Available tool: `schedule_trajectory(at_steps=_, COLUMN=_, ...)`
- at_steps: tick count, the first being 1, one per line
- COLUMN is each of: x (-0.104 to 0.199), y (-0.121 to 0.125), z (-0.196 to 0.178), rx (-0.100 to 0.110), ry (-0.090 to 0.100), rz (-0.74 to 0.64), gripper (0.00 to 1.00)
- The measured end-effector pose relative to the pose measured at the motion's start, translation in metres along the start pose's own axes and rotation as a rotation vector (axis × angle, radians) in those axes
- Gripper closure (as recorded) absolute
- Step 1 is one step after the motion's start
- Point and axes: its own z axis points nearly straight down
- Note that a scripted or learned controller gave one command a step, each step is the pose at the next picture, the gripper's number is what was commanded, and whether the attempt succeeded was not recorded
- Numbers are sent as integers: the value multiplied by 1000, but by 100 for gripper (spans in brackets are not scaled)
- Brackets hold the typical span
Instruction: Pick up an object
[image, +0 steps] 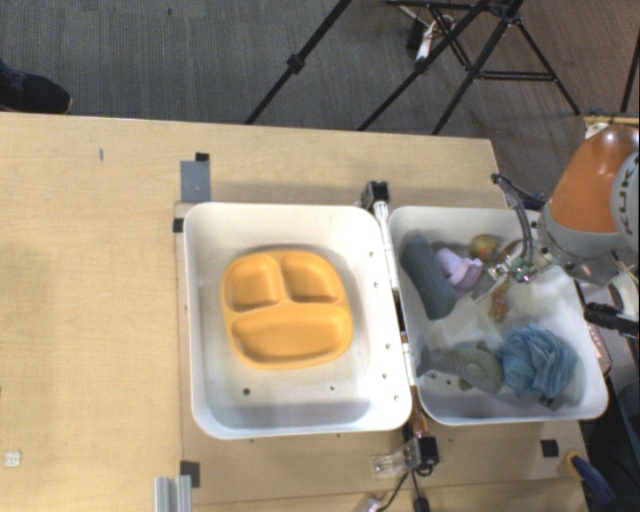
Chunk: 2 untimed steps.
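Note:
The right bin (590, 400) holds several objects. A dark grey oblong piece (428, 277) lies at its left, with a small purple object (460, 268) beside it and a small tan object (485, 244) further back. Near the front lie a crumpled blue cloth (538, 362) and a flat grey-green round piece (478, 366). My gripper (503, 280) hangs low over the middle of this bin, just right of the purple object and above the blue cloth. The arm's orange band (592, 185) rises at the right.
The left bin (200, 330) holds an orange divided plate (288, 307). A metal clamp strip (393, 290) joins the two bins. Bare wooden bench (90, 300) stretches to the left. Black tripod legs (300, 60) stand on the floor behind.

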Motion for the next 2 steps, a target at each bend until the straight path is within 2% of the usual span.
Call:
schedule_trajectory(at_steps=1, x=0, y=1, z=-11, rx=-3, ry=-2, rz=-2, gripper=100)
schedule_trajectory(at_steps=2, x=22, y=44, z=-93, rx=2, ry=2, rz=106, gripper=100)
